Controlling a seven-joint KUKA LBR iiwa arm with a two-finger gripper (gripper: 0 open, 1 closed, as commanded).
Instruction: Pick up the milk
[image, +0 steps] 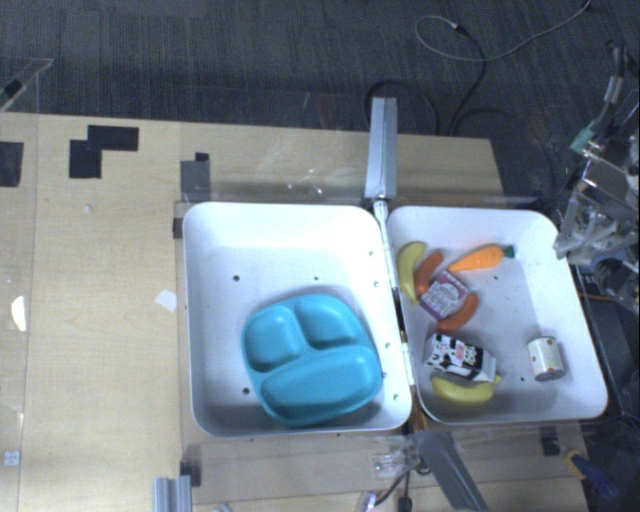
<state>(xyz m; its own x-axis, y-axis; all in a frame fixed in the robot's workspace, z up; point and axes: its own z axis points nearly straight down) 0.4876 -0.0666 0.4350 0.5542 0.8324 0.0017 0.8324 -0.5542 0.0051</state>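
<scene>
Milk sitting untouched in the right bin, arm parked off at the edge

The milk (459, 357) lies on its side in the right bin (575, 300), touching a banana (462, 391) just below it, a sausage (456, 315) just above. Risk, I'd say: the end effector (590, 225) grabs or nudges the banana along with it, or the flat carton slips. Can't tell if the end effector is open or closed, it's a blurry tangle partly cut off by the edge.

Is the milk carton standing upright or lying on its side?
Lying on its side: the milk carton shows its long cow-patterned face upward, resting against a banana.
</scene>
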